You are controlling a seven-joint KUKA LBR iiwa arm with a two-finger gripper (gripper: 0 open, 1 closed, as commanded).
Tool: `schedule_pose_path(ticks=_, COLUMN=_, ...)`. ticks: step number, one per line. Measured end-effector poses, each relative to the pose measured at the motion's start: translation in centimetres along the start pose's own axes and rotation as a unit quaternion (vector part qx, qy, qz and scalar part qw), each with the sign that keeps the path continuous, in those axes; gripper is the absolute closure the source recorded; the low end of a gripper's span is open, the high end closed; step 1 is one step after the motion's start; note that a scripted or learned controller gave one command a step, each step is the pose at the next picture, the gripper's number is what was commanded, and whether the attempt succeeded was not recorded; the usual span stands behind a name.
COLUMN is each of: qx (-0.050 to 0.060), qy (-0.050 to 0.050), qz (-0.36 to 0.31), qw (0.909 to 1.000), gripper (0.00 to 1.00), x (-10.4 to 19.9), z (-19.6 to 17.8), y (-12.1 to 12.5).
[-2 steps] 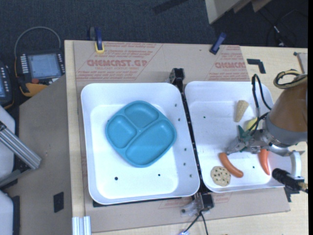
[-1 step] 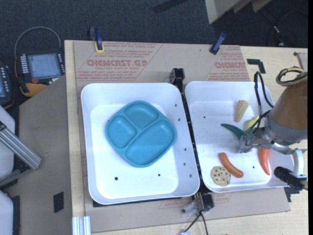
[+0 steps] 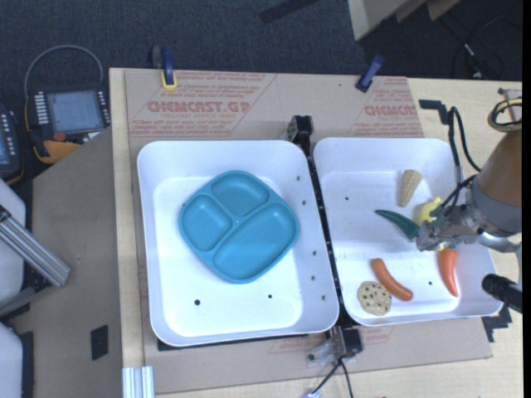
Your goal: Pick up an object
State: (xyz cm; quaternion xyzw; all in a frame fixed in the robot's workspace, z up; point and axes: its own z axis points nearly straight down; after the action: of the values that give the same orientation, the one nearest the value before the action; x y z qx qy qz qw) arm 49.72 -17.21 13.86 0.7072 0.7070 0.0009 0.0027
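Note:
The right bin holds several toy foods. A beige cone lies toward the back. A dark green piece and a small yellow piece lie near the middle right. An orange carrot, a red-orange sausage and a round cookie lie along the front. My gripper is low inside this bin, between the yellow piece and the top of the carrot, with the green piece's tip just to its left. Nothing is visibly lifted.
A blue divided plate lies in the left bin. The arm's grey body hangs over the right bin's right wall. A black cable loops above that bin's back right corner. Clamps sit at the bench's back edge.

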Motion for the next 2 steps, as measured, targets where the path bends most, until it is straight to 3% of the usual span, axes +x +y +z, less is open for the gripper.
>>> schedule_pose_path(ticks=1, qx=-0.001, qy=0.0, qz=-0.001, qw=1.0, gripper=1.0, x=0.14, z=-6.03, y=0.99)
schedule_pose_path(ticks=2, qx=0.001, qy=0.0, qz=-0.001, qw=1.0, gripper=1.0, x=0.13, z=-6.38, y=1.05)
